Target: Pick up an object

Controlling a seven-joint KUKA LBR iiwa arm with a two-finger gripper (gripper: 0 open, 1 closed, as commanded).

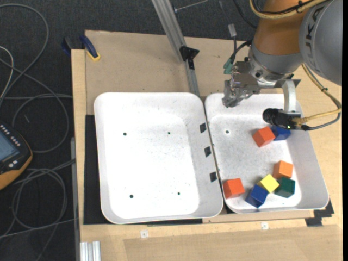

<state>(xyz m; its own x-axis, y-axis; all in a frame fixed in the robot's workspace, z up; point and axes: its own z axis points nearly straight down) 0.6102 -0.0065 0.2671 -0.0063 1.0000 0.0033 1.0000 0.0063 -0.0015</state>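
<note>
Arm [304,20] enters from upper right, orange band above grey wrist, pointing down and left. Gripper [232,99] hangs low at the wrist's end, nothing visible between its fingers.

A grey arm [326,31] with a broad orange band [283,20] above the wrist ends in a dark metal gripper [232,99]. Black cables [239,15] loop beside the band; a white bracket [291,99] carries a black cylinder.
</note>
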